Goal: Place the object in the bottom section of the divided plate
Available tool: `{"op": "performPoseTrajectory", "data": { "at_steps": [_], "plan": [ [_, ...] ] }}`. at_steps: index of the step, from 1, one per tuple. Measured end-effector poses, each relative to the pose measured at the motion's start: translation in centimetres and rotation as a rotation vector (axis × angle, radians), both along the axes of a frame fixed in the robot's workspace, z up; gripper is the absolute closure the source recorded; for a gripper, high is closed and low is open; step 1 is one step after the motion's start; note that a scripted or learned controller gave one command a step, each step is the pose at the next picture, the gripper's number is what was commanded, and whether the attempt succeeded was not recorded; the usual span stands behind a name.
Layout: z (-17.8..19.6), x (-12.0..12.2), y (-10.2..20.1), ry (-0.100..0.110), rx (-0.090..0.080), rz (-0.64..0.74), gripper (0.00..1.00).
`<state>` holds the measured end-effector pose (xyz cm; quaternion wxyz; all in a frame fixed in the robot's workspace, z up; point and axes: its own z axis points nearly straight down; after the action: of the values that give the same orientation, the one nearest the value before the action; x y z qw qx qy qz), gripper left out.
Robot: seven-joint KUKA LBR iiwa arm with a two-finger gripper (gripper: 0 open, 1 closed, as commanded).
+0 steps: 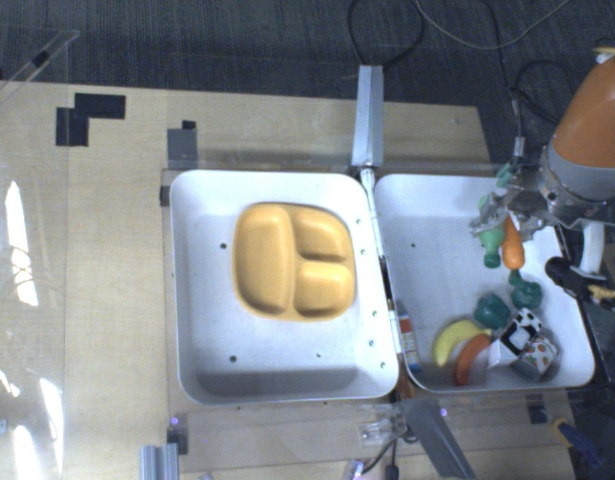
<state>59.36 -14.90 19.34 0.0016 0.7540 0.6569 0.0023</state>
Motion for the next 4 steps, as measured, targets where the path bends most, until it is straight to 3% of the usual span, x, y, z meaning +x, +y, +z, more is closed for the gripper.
{"op": "performPoseTrajectory", "data": {
  "at_steps": [1,2,3,4],
  "plan": [
    [8.0,6.9,0.0,0.000,-0.003,0.186,1.00],
    [9.2,7.1,0.2,-0.007,-0.007,0.193,1.00],
    [1.1,-1.4,-5.6,0.002,-0.003,0.253,1.00],
    [-3.8,4.0,-2.5,-0.001,-0.004,0.371,1.00]
  ]
}}
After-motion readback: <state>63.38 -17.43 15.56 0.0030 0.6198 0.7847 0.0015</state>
